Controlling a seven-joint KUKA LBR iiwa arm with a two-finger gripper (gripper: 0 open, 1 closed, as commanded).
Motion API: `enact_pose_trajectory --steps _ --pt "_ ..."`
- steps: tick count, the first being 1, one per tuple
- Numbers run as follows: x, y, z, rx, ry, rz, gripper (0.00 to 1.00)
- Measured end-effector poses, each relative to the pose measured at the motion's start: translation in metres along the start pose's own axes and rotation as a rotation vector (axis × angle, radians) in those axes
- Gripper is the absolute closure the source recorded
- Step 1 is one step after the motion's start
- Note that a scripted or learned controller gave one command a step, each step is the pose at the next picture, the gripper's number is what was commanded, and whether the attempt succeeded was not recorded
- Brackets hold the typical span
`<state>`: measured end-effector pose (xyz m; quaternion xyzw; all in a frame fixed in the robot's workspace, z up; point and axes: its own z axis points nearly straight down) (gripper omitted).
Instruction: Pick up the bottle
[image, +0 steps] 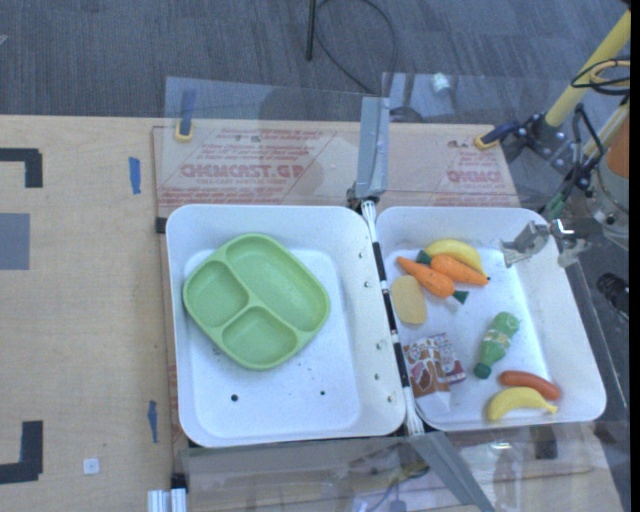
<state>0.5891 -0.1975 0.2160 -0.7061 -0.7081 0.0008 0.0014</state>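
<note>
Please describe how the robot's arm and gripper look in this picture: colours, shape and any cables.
The gripper is small, of pale grey metal, with two thin fingers. Behind it come dark grey arm parts and black cables. A yellow hose or cable runs slantwise above, with an orange patch at the edge.

1. Robotics lab, not a home: wooden bench (70, 330) w/ black and blue tape markers.
2. Two white bins (270, 420) clamped side by side.
3. Loose cables (350, 50) on grey carpet behind.
</note>
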Motion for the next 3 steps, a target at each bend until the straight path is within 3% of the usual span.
enact_pose_trajectory --steps 1,2,3 --pt "0.008 -0.050 0.129 -0.008 -0.001 0.212 0.00" --pt "0.004 -0.052 0.118 -0.010 -0.007 0.219 1.00" --pt "0.060 -0.036 0.004 0.000 -0.001 0.216 1.00"
